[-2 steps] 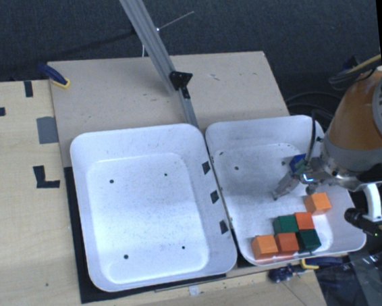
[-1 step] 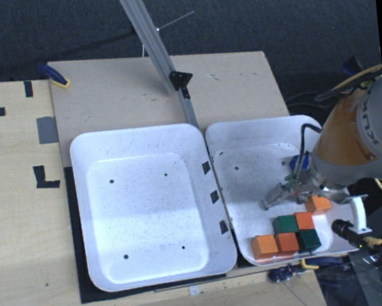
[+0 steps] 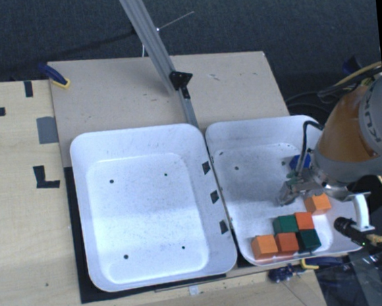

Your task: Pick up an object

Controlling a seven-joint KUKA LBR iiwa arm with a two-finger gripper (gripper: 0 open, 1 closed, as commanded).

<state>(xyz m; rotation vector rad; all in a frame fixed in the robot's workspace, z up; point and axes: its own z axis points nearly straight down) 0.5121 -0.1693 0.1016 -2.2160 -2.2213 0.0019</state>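
Observation:
In the right bin [image 3: 251,142] lie several small blocks near the front right corner: an orange block [image 3: 264,245], another orange one [image 3: 287,242], a green block [image 3: 285,224], a red-orange block [image 3: 305,221], a dark green block [image 3: 309,238] and an orange block [image 3: 317,203] set a little apart. My gripper [image 3: 289,194] reaches in from the right and hangs low over the bin floor, just left of the separate orange block. Nothing shows between its fingers.
The left bin [image 3: 87,194] stands beside the right one. A grey metal bar [image 3: 152,37] slants across the bench behind the bins. A blue and yellow tool [image 3: 55,75] lies at the bench's far left corner. Cables hang at the right.

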